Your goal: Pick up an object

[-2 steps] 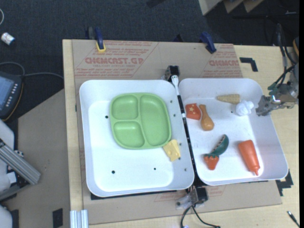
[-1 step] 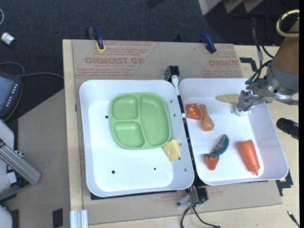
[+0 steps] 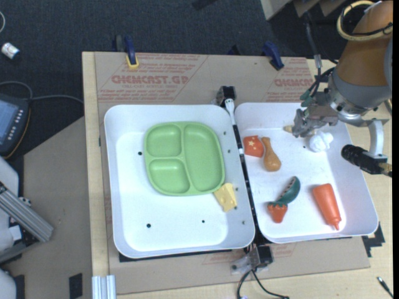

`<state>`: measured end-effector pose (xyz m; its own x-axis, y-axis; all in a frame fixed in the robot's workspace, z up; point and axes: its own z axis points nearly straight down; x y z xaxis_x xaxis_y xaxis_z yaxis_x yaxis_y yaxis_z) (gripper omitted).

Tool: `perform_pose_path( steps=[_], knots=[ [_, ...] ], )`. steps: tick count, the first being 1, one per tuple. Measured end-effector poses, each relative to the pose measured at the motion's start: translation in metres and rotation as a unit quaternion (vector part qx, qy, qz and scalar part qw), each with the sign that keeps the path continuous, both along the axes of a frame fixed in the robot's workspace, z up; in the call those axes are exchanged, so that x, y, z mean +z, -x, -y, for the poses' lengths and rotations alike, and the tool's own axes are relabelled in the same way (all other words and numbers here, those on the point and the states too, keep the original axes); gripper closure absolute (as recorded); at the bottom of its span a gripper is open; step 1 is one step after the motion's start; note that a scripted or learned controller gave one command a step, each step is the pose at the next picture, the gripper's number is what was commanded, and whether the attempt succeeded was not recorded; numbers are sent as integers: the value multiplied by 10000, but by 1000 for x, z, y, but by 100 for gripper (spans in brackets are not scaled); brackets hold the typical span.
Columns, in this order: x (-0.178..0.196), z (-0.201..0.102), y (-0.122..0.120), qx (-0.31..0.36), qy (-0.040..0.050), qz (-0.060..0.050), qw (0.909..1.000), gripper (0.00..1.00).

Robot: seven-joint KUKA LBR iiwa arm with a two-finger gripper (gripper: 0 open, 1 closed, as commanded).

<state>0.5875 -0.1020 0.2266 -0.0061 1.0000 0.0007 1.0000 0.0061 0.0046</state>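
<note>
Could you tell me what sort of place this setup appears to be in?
Probably a robotics lab: two white bins on a clamped board, toy food like a carrot, and a gripper reaching in.

A brown board [image 3: 187, 73] printed with red lettering lies under the bins, pinned at its far edge by two blue clamps [image 3: 129, 50] — one nearer each corner. Dark carpet [image 3: 93, 11] surrounds it — a black device [image 3: 12, 124] sits left.

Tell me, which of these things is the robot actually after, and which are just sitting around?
Could be picked, all in the right bin:
- white object by the gripper
- red cube
- tan drumstick
- chili pepper
- orange carrot

Also around, in the left bin:
- green divided plate
- yellow cheese piece
</note>
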Motion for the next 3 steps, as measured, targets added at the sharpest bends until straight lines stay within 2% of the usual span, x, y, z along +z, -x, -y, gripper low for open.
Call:
perform_pose_path(
  steps=[1,2,3],
  knots=[
    [-2,-48,-35,2,0,2,10000,100],
    [9,-99,-51,3,-5,1,10000,100],
    [-9,-100,-60,-19,7,-24,10000,100]
  ],
)
